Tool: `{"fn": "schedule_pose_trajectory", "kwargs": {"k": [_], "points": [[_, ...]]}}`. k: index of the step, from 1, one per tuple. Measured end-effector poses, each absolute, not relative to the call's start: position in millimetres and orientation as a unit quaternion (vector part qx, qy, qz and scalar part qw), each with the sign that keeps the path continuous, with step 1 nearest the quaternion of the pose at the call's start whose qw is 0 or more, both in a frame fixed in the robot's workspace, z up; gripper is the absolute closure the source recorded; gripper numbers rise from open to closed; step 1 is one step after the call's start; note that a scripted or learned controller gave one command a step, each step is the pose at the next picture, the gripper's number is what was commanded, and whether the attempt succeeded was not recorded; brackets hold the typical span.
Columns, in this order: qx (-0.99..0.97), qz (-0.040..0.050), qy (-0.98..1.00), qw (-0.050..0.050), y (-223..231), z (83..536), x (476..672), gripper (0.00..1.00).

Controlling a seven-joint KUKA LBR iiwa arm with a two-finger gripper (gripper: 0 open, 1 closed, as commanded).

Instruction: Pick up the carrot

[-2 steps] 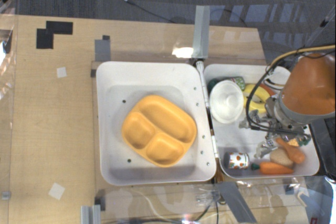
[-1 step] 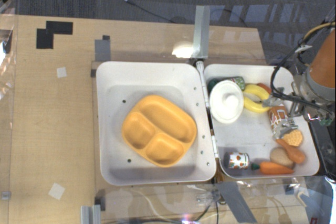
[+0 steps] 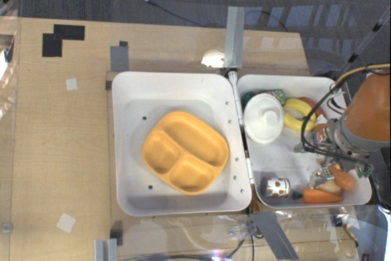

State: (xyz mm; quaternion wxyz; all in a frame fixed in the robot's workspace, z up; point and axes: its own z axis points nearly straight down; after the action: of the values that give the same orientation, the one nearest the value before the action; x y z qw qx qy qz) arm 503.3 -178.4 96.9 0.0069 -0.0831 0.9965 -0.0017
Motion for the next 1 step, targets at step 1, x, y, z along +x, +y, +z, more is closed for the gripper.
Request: {"fn": "schedule_pose_trajectory", "kwargs": {"k": [1], "points": [[-0.086, -0.003, 0.996, 0.011, -177.5, 108.6, 506.6, 1.0]]}}
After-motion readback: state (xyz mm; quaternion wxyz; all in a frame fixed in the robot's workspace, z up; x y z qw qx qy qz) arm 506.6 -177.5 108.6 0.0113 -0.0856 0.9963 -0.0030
